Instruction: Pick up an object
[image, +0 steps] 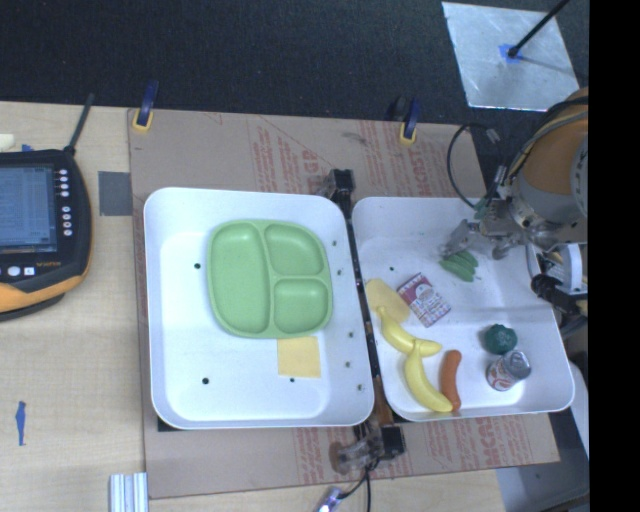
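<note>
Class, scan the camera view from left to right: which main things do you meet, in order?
Handheld control pendant → green divided plate → yellow bananas → small red-and-white packet → green item under the end effector → dark green ball.

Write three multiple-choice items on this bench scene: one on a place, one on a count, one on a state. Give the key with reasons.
1. Where does the green divided plate lie?
A. left bin
B. right bin
C. on the bare bench

2. How many bananas lie in the right bin?
A. none
B. two
C. five

3. How does the gripper stand?
A. high above the left bin
B. low in the right bin at a small green object
C. outside both bins

Key: 1 A, the plate sits on the left bin's floor; 2 B, two yellow bananas lie end to end; 3 B, it reaches down beside the green piece.
</note>
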